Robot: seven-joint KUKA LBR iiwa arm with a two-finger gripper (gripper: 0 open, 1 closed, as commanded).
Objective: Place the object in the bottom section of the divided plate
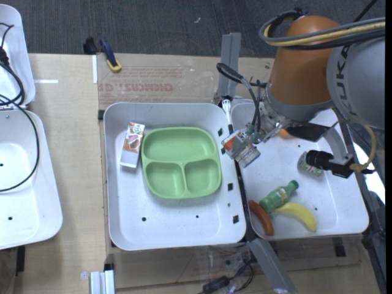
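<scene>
The green divided plate [182,162] lies in the left bin [165,228], with one large section at the back and two smaller ones at the front. My gripper [242,147] hangs low over the wall between the two bins, just right of the plate's right rim. At its tip is a small orange-and-grey piece [233,143]; I cannot tell whether it is a held object or part of the tool. The arm's orange band and grey wrist cover the back of the right bin.
A small white box [131,144] with a brown picture lies left of the plate. The right bin [343,216] holds a green bottle [278,196], a banana [298,214], a red sausage [261,218] and a small can [310,163]. Cables loop above the gripper.
</scene>
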